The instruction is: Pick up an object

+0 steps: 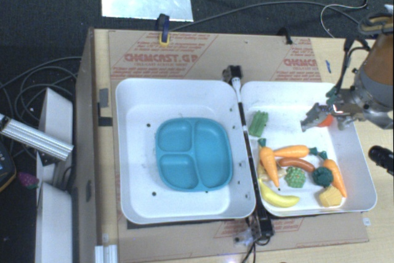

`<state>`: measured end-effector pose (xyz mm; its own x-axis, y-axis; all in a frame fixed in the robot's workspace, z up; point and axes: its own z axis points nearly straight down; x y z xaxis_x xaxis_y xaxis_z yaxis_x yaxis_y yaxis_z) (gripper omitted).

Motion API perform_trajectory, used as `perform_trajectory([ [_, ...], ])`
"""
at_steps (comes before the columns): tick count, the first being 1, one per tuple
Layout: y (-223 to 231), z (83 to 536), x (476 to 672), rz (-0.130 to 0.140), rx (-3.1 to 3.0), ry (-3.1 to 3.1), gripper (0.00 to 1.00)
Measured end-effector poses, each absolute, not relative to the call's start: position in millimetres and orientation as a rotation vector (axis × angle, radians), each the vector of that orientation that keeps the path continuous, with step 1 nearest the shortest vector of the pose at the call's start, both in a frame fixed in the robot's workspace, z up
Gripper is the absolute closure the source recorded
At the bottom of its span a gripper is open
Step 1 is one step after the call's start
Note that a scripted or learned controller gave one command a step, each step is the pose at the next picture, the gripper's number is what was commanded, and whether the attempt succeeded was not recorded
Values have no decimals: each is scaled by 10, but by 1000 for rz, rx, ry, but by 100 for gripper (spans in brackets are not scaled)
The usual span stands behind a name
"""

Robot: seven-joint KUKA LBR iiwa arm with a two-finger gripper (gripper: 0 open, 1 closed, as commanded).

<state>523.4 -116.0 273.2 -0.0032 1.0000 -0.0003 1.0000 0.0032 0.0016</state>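
- Claw (320, 118) hovers over right bin (367, 185), gripping a small orange-red object (325, 121).
- Pick looks done, pending a clear lift.
- Remaining toy food (300, 172) sits at bin's near end.

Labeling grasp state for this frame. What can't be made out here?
- Pincer, camera view: too small and blurred to tell finger state.
- Orange-red object beside the pincer: mostly hidden by it; identity and contact unclear.
- Arm: cut off by the right edge.
- Yellow block in the right bin: too small to identify.
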Motion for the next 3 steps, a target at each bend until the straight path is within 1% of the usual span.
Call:
perform_trajectory([
  [1,-1051,1304,5224,-2,2222,2225,0],
  [2,-935,1008,5124,8,2212,2205,0],
  [3,-933,1112,5134,10,2210,2206,100],
])
